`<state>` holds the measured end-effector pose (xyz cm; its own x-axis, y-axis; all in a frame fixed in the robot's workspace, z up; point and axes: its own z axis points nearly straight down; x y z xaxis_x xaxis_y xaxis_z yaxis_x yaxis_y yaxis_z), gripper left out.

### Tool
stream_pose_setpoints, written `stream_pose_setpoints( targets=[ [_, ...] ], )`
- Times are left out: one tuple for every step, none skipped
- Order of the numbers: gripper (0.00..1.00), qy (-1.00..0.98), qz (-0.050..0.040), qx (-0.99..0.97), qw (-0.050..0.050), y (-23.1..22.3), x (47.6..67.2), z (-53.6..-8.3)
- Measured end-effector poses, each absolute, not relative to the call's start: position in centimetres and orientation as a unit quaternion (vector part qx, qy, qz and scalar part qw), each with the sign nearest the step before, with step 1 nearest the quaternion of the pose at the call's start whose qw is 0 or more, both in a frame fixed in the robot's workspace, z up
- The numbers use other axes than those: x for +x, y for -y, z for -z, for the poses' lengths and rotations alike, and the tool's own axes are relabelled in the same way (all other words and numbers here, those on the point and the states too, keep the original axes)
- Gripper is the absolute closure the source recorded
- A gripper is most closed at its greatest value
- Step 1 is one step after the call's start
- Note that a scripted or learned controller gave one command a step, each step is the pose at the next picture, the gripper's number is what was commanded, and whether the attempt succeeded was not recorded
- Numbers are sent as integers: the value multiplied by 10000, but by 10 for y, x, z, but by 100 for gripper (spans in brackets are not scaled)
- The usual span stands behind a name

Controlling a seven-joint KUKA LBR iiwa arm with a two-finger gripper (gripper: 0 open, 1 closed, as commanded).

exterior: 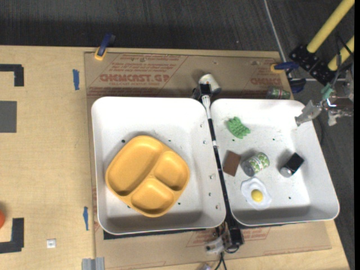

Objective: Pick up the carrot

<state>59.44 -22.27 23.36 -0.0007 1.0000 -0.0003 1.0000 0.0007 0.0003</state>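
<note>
My gripper (325,104) hangs at the view's right edge, over the far right corner of the right bin (320,207). That bin holds a green leafy toy (238,127), a brown block (232,163), a green-and-white can (256,163) lying on its side, a small black object (291,164) and a fried-egg toy (256,194). The gripper is apart from all of them, up and to the right of the black object. A small orange-red thing (1,219) peeks in at the view's left edge on the bench; I cannot tell what it is.
The left bin (107,117) holds a yellow divided plate (147,174). A black divider (215,151) runs between the bins. A yellow pole with a black clamp (315,49) stands at the top right. Blue clips (104,45) pin the cardboard under the bins.
</note>
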Motion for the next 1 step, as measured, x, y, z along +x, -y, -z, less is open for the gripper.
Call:
stream_pose_setpoints(
  targets=[
    [0,-6194,6,7851,-17,168,577,-139]
  ],
)
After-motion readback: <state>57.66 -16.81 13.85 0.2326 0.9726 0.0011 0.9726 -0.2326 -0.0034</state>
